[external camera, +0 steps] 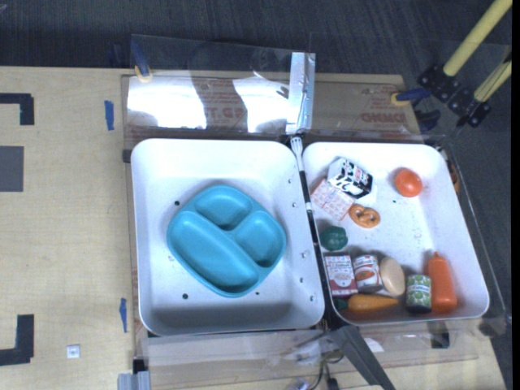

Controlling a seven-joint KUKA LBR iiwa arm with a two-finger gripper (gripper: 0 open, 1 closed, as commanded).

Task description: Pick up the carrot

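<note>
The surface (57, 218) is pale wood-grain board with black corner marks along its left side and small blue tape tabs near the bins. Beyond it, at the top and right, lies dark grey carpeted floor (244, 6). A yellow pole (483, 24) with black clamps slants in at the upper right corner. A clear plastic sheet (215, 92) stands behind the left bin, catching bright glare, with brown cardboard (357, 104) beside it.

Two shallow white bins sit side by side, touching along their inner walls. The left bin (154, 169) holds a turquoise divided plate (226, 240), set at a tilt near its middle.

The right bin (431, 218) carries the loose items. Toward its back: a black-and-white carton (351, 178), a pink patterned packet (330, 200) just beside it, a small pretzel-like piece (365, 215), and an orange-red ball (408, 182) well apart on the right. A dark green round thing (332, 237) lies near the inner wall. Along the front: a red box (338, 274), a small can (367, 272), a tan egg-shaped item (392, 277), a green-labelled can (418, 292) and an orange bottle (442, 282).

The carrot (372, 303) lies lengthwise against the front wall of the right bin, just below the red box and small can, its pointed end toward the inner wall. Whether the pincer is released or clenched, I cannot tell, nor how it stands to the carrot.
</note>
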